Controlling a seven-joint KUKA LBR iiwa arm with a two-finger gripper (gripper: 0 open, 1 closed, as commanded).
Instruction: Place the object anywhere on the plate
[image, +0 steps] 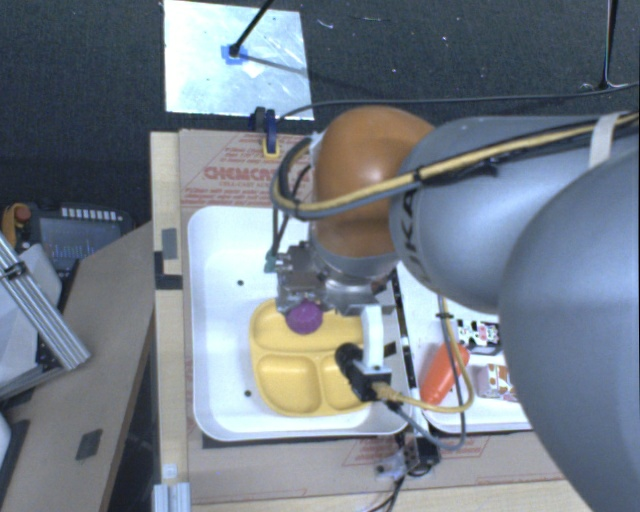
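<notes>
A yellow divided plate (285, 375) lies in the left white bin (215, 300), toward its front. A small purple object (305, 318) sits at the plate's upper compartment, right beneath my gripper (298, 296). The gripper hangs directly over it, and the wrist hides most of the fingers. I cannot tell whether the purple object is between the fingers or resting on the plate. The grey arm with its orange band covers the middle and right of the view.
An orange carrot-shaped object (438, 372) lies in the right bin next to a printed card or box (490, 380). A black cable end (352, 368) hangs over the plate's right side. Cardboard underlies both bins.
</notes>
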